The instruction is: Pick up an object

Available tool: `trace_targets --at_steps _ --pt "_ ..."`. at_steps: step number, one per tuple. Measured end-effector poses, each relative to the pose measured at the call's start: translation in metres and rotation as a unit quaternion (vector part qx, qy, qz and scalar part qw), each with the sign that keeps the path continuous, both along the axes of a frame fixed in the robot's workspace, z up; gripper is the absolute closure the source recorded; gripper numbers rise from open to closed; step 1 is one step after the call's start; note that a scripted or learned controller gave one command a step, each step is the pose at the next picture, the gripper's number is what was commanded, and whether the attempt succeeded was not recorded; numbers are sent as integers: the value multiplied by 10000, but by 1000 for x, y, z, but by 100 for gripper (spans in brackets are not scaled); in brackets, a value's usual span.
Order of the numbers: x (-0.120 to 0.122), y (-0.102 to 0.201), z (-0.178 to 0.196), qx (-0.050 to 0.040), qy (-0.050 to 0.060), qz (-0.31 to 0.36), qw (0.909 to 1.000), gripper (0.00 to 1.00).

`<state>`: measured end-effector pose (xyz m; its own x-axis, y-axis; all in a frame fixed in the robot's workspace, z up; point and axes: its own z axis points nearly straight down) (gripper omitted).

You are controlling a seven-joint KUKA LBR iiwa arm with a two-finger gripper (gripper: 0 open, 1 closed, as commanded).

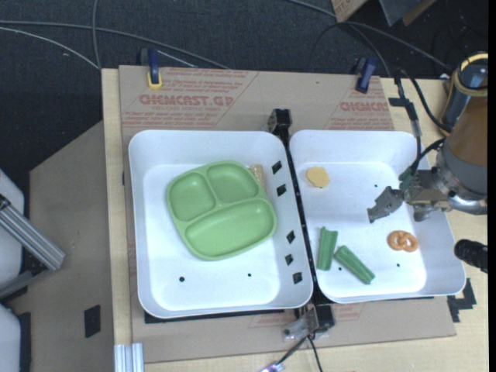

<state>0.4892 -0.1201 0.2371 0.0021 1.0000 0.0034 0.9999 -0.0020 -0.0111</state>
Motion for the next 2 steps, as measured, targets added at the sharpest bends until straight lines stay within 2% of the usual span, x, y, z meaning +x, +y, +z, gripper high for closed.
trace_targets --at_steps 1,2 --pt "2 0 4 -8 -47 13 10000 0" --pt "3 2 -38 -2 -22 11 10000 0"
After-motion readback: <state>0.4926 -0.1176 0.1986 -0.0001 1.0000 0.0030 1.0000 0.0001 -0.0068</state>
